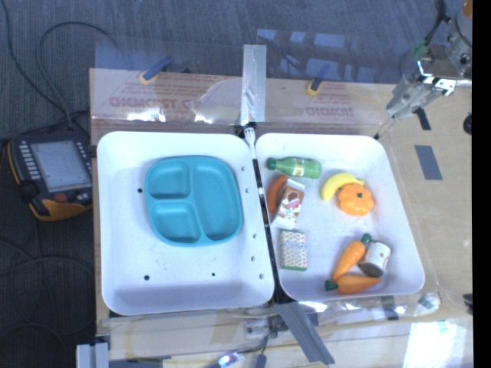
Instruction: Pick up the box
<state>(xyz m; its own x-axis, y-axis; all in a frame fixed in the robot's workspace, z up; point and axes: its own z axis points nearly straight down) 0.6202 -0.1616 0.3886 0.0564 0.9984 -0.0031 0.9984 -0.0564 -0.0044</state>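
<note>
1. The end effector (pixel 399 104) hangs over the tabletop beyond the right bin's (pixel 399 205) far right corner, holding nothing; whether it is wide or narrow I cannot tell.
2. The box (pixel 292 250) lies flat near that bin's left wall, well apart from it.
3. The wall may block one finger on descent.
4. A small carton (pixel 290 205) just beyond, possibly touching, could be grabbed by mistake.

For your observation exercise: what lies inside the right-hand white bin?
Right bin: green bottle, banana, orange, two boxes, carrots, a can. What lies beneath them is covered.
</note>
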